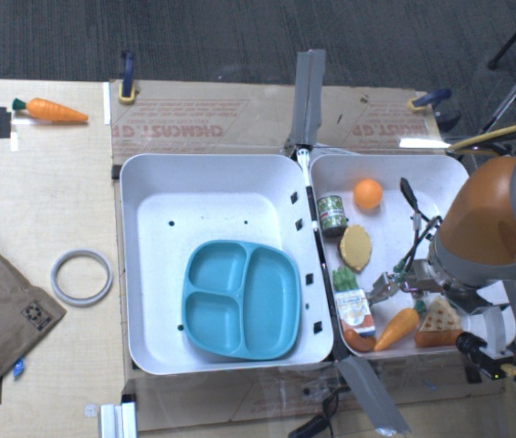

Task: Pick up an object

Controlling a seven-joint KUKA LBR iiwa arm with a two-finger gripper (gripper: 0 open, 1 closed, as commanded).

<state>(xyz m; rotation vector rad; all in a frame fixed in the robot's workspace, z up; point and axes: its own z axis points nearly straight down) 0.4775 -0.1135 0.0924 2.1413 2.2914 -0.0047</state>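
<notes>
In the right bin [440, 167], the gripper [387, 286] hangs low over the near end, its fingers slightly apart with nothing between them, just above a toy carrot [396, 328] lying beside a pizza slice [438, 323]; a blue divided tray [241, 298] sits in the left bin [148, 190]

One fixed camera looks down at a slant from above on the bench [38, 208] and both white bins [134, 245]
</notes>
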